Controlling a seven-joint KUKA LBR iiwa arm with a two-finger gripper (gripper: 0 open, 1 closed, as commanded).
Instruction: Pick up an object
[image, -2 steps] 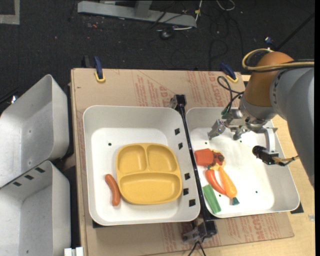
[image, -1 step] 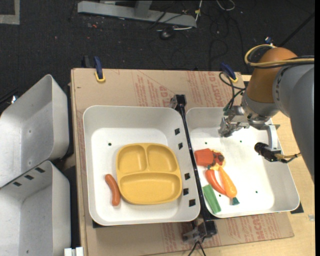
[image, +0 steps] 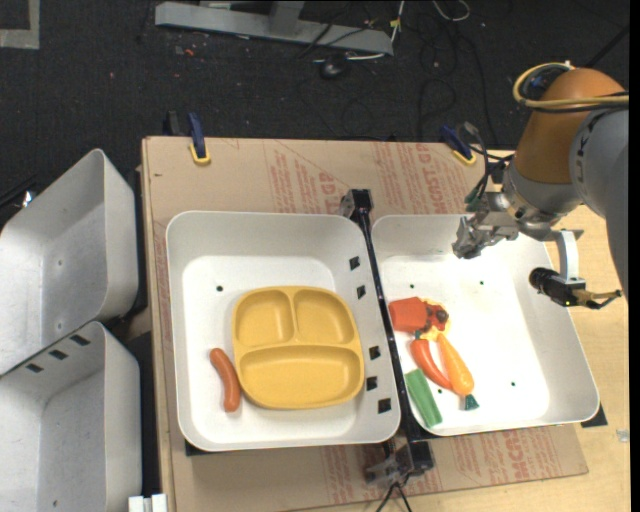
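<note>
my pincer (image: 470, 243) hangs over the far edge of the right bin (image: 560, 360), near its back wall, with my grey arm (image: 590, 140) reaching in from the right. from this angle i cannot tell how my pincer is set, and i see nothing in its grip. the things to pick lie well apart from it, bunched along the left side of that same bin: an orange-red block (image: 408, 314) with a small dark piece (image: 438, 318) touching it, then a red pepper (image: 430, 362) and an orange carrot (image: 456, 368) lying side by side, touching, and a green stick (image: 423, 397) nearest the front edge. in the left bin (image: 200, 250) a yellow divided plate (image: 298, 347) sits in the middle, with a red sausage (image: 226, 379) just beside its left edge.
</note>
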